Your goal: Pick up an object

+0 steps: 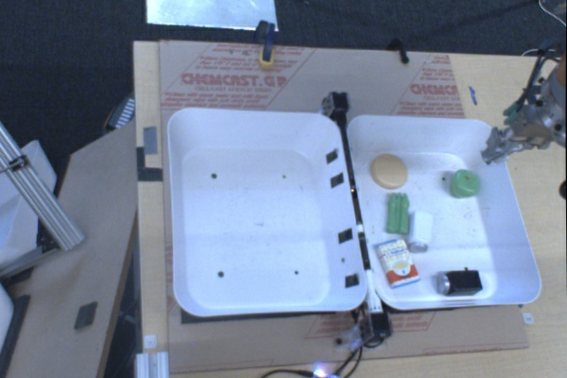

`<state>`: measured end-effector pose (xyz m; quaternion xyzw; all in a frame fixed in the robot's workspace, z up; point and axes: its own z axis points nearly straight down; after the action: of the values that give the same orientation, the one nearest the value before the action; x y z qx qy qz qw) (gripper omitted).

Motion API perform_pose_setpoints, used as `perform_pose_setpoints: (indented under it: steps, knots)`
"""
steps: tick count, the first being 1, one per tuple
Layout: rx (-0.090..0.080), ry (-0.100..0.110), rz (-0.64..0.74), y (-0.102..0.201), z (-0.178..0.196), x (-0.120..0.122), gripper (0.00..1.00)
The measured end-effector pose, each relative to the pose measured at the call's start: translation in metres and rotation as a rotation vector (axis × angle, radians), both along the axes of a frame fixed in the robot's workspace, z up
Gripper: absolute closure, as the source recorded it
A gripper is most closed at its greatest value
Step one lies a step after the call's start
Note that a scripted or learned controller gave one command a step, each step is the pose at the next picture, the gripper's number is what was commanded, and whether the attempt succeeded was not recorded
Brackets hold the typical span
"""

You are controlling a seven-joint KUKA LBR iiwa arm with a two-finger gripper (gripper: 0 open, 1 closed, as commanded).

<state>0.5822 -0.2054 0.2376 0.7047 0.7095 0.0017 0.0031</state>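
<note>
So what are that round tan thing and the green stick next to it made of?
The round tan thing looks like matte foam or soft plastic, with a dull, even surface and no glare. The green stick looks like ribbed plastic, going by its lengthwise grooves. Neither is certain from here.

We find the pincer (498, 146) cut off by the frame's right edge; the small carton's (398, 262) print is illegible.

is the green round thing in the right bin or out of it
In. The green round object sits on the floor of the right bin, near its far right wall, apart from the tan disc. The gripper is at the rim nearby.
</note>
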Motion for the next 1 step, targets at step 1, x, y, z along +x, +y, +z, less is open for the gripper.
perform_pose_setpoints:
  steps: [1]
  knots:
    - [-0.003, -0.015, 0.002, 0.0371, 0.1855, 0.0101, 1.0]
